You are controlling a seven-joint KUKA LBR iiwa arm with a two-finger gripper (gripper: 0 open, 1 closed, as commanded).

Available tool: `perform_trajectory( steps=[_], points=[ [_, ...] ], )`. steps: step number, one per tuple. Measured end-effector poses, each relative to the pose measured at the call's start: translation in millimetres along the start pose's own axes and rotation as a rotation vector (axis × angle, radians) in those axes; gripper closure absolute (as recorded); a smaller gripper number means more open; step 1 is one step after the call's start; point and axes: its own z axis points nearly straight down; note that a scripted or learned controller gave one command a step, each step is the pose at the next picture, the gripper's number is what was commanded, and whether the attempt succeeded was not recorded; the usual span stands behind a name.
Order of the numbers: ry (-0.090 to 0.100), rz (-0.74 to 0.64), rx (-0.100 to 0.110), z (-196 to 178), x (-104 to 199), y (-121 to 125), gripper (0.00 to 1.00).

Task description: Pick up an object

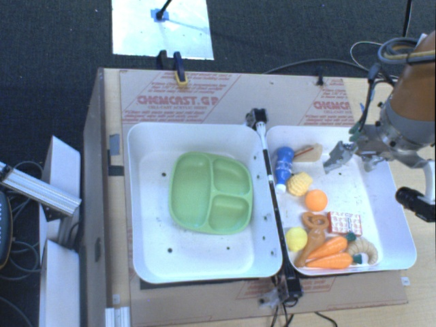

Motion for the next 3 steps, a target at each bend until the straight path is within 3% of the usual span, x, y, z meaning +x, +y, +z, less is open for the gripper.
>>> perform_trajectory(
  steps=[2, 3],
  points=[
    [-0.002, 0.003, 0.000, 186, 9, 27, 0.00],
    [0.001, 0.002, 0.002, 187, 14, -1, 0.00]
  ],
)
